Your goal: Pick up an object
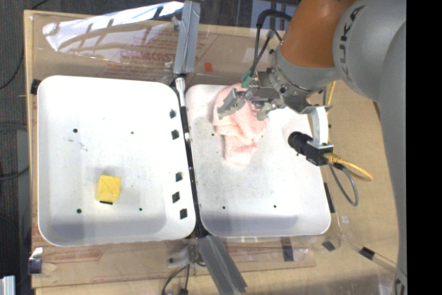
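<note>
**Ana:** Brown worktop [103,24], dark carpeted floor beyond it. What sits on top?

**Ben:** Two shallow white bins side by side. The left bin [103,114] holds a small yellow block [108,188] near its near-left corner. The right bin [276,197] holds a crumpled pink cloth [240,138] toward its far side.

**Ana:** And the arm?

**Ben:** It reaches in from the right. Its hand [250,99] sits at the cloth's far edge, over a grey fold. I cannot tell whether it is clenched or released.

**Ana:** How would the cloth handle?

**Ben:** Probably light, soft and floppy. A raised fold near the middle looks the best place to pinch; it would likely drape and could slip.
</note>
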Controlling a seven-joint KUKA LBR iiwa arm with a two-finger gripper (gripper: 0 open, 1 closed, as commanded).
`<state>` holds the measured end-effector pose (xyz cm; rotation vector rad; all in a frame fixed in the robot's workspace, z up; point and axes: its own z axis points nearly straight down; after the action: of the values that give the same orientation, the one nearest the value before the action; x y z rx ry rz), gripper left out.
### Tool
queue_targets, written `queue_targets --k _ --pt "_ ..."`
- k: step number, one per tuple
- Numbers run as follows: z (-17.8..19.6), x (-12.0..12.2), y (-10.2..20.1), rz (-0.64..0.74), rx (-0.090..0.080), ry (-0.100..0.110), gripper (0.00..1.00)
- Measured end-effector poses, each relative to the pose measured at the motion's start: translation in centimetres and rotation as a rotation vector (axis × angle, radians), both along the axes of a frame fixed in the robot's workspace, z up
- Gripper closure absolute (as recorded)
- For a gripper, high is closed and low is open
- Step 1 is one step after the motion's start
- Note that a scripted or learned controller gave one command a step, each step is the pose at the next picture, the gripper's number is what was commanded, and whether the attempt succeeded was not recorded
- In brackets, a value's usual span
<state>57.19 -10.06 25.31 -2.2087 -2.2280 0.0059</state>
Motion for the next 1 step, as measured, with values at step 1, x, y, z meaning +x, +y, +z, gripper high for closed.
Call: queue_targets --k 1 --pt "-15.91 3.21 -3.50 -0.110 -0.001 -0.008 0.00"
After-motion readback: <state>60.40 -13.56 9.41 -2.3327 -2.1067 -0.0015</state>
